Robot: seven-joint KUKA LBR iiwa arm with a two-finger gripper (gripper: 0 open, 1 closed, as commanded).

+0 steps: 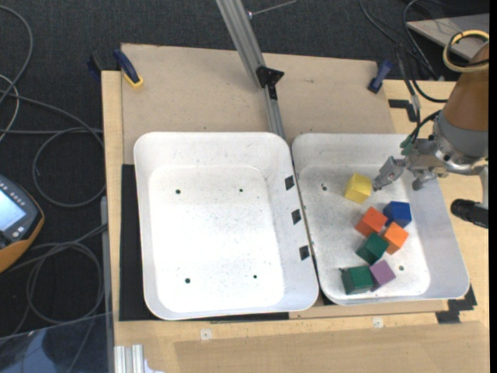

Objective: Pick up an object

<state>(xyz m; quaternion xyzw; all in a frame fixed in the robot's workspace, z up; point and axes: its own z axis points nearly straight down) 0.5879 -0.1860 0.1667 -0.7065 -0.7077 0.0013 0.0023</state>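
Observation:
The right bin point(435, 274) holds several small blocks. A yellow block point(358, 187) lies toward its upper middle. Lower down sit an orange-red block point(371, 221), a blue block point(397, 211), an orange block point(395, 236), two green blocks point(373, 248) point(357, 279) and a purple block point(382, 272). My gripper point(401, 175) hangs over the bin's upper right part, just right of the yellow block, with its fingers spread open and nothing between them.
The left bin point(155, 162) lies beside the right one on the wooden bench. A slanted metal rail point(247, 41) runs from the top down to the gap between the bins. Blue clamps point(128, 67) point(380, 74) hold the board's far corners. Cables cover the floor at left.

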